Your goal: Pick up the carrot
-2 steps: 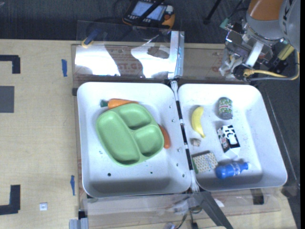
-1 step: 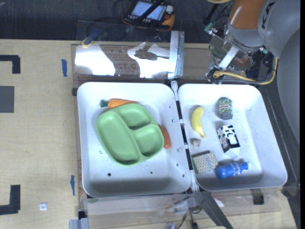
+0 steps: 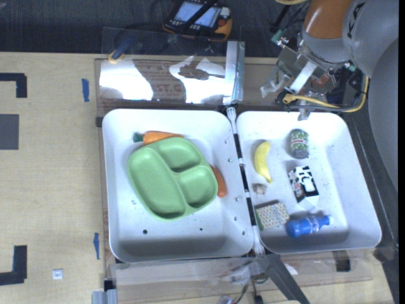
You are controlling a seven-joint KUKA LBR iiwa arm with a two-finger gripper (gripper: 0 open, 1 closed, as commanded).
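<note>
The carrot (image 3: pixel 162 135) is orange with a green top and lies in the left bin (image 3: pixel 120 220), along the far edge of a green divided plate (image 3: pixel 172 177) that partly covers it. A second orange piece (image 3: pixel 220 183) pokes out from under the plate's right edge; I cannot tell whether it belongs to the same carrot. My gripper (image 3: pixel 292 87) hangs above the far rim of the right bin (image 3: pixel 354 170), well to the right of the carrot and away from it. Nothing shows between its fingers.
The right bin holds a yellow banana (image 3: pixel 262 160), a small can (image 3: pixel 299 142), a black-and-white box (image 3: pixel 304 182), a patterned sponge (image 3: pixel 272 215) and a blue bottle (image 3: pixel 307 225). A clear panel (image 3: pixel 164 75) and a handheld controller (image 3: pixel 197 16) sit behind the bins.
</note>
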